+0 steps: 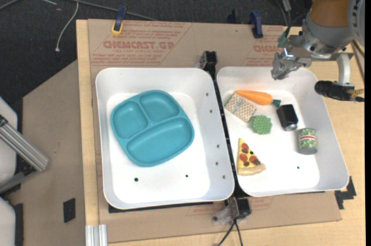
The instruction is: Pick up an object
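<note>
My gripper (283, 69) hangs over the far edge of the right bin (330, 175), with nothing visibly held. Just in front of it and to the left lies an orange carrot (254, 97). Beside the carrot is a pale patterned wedge (239, 107), and a green round piece (261, 124) sits next to that. A black block (287, 116) lies right of the green piece. Further right stands a small green-labelled can (307, 141). A pizza slice (249, 158) rests near the bin's front left.
The left bin (110, 181) holds a teal divided plate (152, 126). A black clamp (208, 59) sits between the bins at the back. Blue clips (120, 17) hold the brown board under the bins.
</note>
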Controlling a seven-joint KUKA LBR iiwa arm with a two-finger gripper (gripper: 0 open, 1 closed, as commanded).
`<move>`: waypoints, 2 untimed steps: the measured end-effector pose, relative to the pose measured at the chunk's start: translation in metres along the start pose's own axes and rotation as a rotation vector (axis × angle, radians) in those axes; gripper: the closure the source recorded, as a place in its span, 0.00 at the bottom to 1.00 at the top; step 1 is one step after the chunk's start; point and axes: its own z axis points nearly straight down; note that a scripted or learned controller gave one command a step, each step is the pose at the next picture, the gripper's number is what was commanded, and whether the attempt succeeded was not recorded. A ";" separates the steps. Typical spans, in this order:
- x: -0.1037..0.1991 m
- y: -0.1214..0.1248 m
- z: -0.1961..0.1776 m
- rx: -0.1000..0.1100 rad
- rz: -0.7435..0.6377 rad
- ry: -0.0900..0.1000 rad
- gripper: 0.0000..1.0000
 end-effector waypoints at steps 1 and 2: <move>0.053 -0.006 0.008 0.003 0.001 0.002 1.00; 0.107 -0.021 -0.001 0.003 0.000 0.001 1.00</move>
